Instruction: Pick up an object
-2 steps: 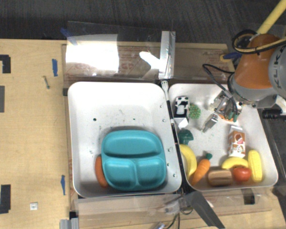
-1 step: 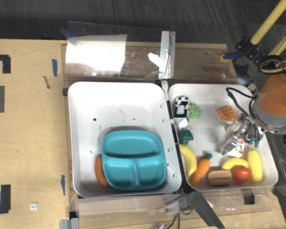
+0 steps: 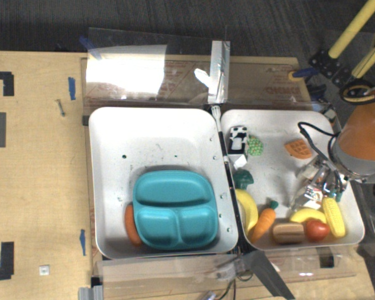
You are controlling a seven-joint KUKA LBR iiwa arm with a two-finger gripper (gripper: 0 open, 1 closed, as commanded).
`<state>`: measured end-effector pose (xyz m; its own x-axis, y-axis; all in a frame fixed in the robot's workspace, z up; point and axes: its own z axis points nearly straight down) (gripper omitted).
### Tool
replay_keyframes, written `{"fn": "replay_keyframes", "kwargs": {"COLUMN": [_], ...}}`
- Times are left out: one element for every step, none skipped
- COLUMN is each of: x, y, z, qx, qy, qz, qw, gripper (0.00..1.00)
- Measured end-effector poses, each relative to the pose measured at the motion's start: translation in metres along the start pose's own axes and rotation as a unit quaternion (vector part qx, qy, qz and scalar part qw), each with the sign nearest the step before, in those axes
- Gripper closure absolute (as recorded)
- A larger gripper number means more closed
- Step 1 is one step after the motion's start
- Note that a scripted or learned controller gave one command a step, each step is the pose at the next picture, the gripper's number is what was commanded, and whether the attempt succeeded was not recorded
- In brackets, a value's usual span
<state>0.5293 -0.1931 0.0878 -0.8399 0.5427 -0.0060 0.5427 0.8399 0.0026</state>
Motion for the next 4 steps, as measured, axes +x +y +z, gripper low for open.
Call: {"fn": "replay_keyframes", "kwargs": {"x": [0.026, -0.079, -0.024, 0.034], "y": [-0.008, 0.036, 0.002, -0.021], "z": [-0.001, 0.002, 0.001, 0.0], "qx": [-0.001, 0.0, 0.0, -0.001], "qy": [-0.002, 0.0, 0.001, -0.001], "qz": [0.067, 0.07, -0.02, 0.078], "qw": [0.9978, 0.9975, 0.9998, 0.9969], "gripper": [0.0, 0.0, 0.0, 0.0]}}
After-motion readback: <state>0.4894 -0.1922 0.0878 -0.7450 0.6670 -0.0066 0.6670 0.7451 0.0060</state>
